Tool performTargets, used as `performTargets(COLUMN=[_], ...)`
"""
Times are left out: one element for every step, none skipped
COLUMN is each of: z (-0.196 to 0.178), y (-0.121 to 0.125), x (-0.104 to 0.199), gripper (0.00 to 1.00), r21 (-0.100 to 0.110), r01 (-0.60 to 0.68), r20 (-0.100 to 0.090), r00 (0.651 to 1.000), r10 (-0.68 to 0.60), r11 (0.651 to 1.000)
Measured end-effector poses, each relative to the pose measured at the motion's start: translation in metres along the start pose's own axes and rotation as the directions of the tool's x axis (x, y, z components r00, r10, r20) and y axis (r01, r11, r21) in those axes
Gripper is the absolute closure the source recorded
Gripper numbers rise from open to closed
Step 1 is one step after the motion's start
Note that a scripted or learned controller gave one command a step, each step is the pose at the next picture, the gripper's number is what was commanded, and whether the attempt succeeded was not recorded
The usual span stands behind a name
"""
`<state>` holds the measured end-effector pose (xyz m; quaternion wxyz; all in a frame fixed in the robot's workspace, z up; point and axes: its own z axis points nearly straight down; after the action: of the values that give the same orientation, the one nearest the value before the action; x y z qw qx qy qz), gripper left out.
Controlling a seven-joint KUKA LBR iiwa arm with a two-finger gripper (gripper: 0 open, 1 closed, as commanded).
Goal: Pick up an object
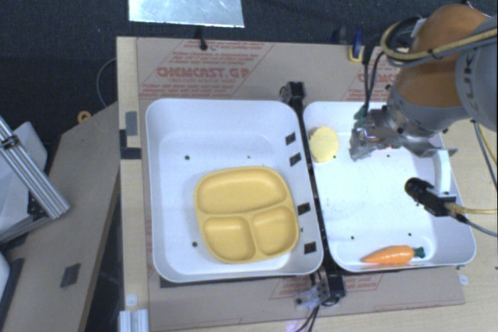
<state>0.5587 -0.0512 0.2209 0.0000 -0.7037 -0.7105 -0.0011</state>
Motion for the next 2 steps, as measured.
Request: performTargets(z=[-0.005,0.005], y=[-0.016,-0.034], x=[0.042,0.095], gripper=[1.00,1.00], r21=[0.002,0.004], r01=[0.000,0.000], r20=[-0.001,-0.001], r00=[1.000,1.000], r10=[0.000,0.000], r11=[1.000,1.000])
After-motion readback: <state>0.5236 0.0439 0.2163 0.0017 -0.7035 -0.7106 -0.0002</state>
